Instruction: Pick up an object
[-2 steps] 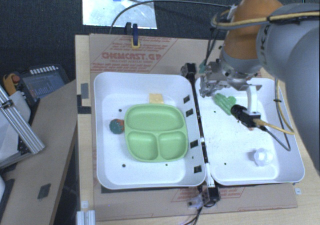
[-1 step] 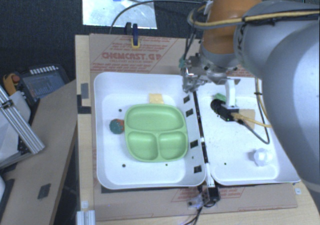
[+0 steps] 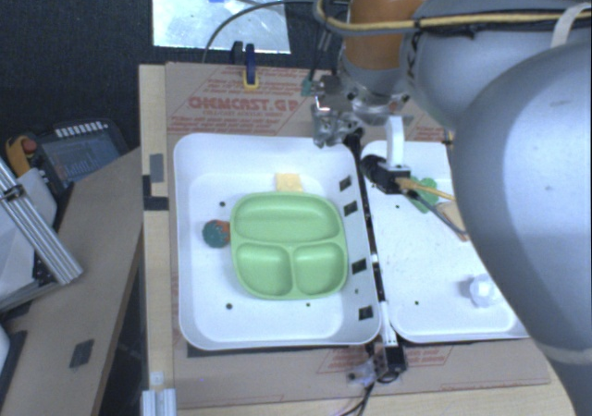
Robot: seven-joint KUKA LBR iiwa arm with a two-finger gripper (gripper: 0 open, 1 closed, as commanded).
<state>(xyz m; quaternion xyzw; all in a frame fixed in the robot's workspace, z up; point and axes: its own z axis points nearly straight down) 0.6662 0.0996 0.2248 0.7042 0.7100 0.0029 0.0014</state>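
Note:
My gripper [image 3: 330,134] hangs over the back right corner of the left bin [image 3: 199,312], close to the divider between the bins. A green three-compartment plate [image 3: 287,246] lies in the middle of that bin. A small yellow block [image 3: 289,182] sits just behind the plate. A teal and brown ball [image 3: 216,233] rests at the plate's left edge. In the right bin [image 3: 435,322], a green item [image 3: 425,192] and a wooden-handled tool [image 3: 450,216] lie near the back, partly under the arm. A small white piece [image 3: 480,290] lies at the front right.
The grey arm covers much of the right bin's right side. A cardboard sheet [image 3: 231,102] lies under the bins, with a blue and yellow clamp [image 3: 248,63] behind it. A keypad device [image 3: 79,153] sits on the bench at the left.

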